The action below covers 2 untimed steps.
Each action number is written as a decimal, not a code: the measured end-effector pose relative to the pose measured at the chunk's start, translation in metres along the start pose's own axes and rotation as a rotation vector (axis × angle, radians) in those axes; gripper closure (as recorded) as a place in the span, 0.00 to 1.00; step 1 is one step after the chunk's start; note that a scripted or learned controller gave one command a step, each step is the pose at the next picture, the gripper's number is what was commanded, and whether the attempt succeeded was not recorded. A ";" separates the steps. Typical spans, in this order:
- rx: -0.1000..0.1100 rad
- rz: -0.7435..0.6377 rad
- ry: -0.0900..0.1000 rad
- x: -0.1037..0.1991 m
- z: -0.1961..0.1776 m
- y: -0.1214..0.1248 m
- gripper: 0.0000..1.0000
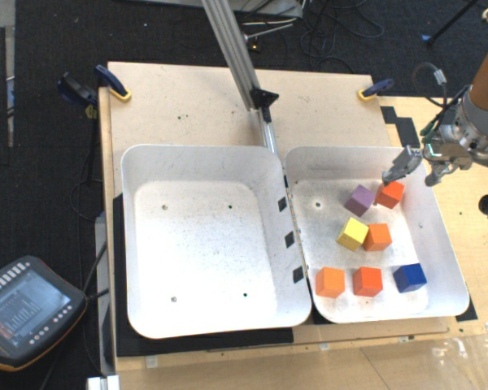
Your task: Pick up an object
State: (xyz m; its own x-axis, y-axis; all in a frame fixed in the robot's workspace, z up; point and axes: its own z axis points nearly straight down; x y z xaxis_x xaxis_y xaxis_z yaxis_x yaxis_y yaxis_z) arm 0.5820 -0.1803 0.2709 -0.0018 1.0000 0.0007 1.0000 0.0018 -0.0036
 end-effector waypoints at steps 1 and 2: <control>-0.004 -0.001 -0.001 0.000 -0.002 0.001 0.00; 0.003 0.002 0.000 0.003 0.062 0.002 0.00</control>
